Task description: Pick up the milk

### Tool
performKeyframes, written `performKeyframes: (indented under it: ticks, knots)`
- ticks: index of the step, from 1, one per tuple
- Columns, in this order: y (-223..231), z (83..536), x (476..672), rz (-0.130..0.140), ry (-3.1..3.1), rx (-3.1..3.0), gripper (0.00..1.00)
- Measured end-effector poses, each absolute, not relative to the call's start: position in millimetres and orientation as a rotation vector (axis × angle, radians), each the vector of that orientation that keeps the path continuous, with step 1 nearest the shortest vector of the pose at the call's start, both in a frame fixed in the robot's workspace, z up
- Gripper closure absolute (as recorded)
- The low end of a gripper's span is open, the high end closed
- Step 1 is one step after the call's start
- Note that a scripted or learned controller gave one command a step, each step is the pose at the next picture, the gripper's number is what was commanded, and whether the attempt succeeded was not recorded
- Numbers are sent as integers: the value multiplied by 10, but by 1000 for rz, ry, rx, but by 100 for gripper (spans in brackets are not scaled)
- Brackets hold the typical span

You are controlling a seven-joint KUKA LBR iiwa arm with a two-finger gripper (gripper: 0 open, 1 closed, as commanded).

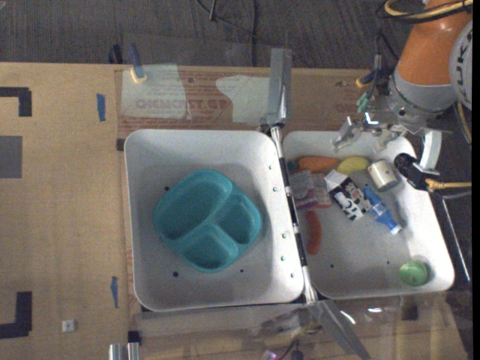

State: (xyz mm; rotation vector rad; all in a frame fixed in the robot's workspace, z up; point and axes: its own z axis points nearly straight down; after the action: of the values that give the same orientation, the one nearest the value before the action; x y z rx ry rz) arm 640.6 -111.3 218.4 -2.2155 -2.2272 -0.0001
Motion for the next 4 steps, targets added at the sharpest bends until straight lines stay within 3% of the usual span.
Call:
performKeyframes:
  ticks: [1,2,3,4]
  knots:
    - [-1028,1106,6231,-20,-2319,-2157,0]
    - [-1760,942,5953,-29,-2360,-2080,0]
    - [-1823,1058,5958,-26,-2360,-2097,100]
    - [-1924,1316,6247,-2,-2357,-2084,100]
